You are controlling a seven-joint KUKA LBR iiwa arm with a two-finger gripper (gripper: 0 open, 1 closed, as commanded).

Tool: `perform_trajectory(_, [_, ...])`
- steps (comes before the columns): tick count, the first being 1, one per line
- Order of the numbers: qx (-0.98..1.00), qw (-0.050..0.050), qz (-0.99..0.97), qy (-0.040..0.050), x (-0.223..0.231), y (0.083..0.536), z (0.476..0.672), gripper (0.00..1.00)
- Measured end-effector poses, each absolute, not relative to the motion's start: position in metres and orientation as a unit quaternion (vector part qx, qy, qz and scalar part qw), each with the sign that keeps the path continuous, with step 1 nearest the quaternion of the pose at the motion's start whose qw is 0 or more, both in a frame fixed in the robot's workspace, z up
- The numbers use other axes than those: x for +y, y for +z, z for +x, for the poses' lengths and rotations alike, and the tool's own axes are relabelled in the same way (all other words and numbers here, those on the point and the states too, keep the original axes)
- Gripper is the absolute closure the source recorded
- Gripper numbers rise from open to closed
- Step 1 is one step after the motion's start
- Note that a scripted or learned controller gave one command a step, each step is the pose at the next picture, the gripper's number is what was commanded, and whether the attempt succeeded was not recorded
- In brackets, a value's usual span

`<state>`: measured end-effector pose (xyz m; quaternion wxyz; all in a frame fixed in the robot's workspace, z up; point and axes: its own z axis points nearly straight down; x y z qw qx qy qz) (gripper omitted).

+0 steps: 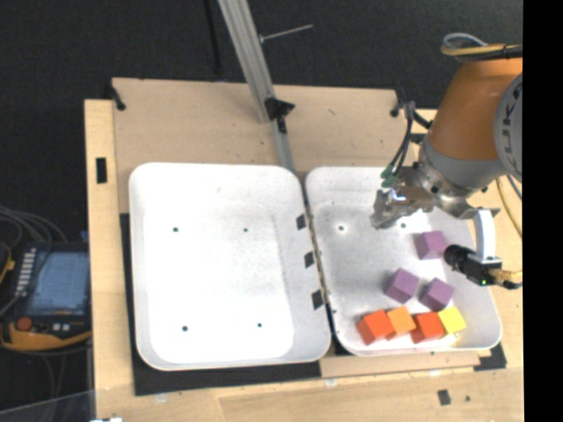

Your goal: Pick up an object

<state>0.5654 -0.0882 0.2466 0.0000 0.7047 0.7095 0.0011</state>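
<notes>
1. Desk (211, 121): one, tan board, bearing two white bins side by side. A slanted metal pole (251, 47) rises from its far edge.
2. Left bin (215, 262): one. Bare white floor with a few small dark dots; no blocks in it.
3. Right bin (347, 253): one. All the blocks lie here, toward its near-right part.
4. Orange blocks (376, 325): two, at the near edge, the second just right of the first, touching or nearly so.
5. Red block (428, 326): one, in the same near row, between the orange pair and the yellow one.
6. Yellow block (452, 320): one, at the right end of that row.
7. Purple blocks (403, 284): three. One mid-bin, one just right of it above the row, one farther back, near the arm.
8. Gripper (390, 207): one, over the far middle of the right bin, left of the farthest purple block and apart from it. Its jaws are too blurred to say whether wide or narrow; nothing can be made out between them.
9. Progress: judged early. Every block rests on the bin floor, none lifted. Still to do: reach a block, close on it, raise it. The far purple block lies nearest the gripper.
</notes>
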Motion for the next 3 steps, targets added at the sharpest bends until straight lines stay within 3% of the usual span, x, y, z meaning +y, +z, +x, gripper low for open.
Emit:
perform_trajectory(1, [0.709,0.0,0.705,0.0002,-0.037,0.235,0.56,1.0])
perform_trajectory(3, [0.71,-0.002,0.704,0.0002,0.061,0.248,0.532,1.0])
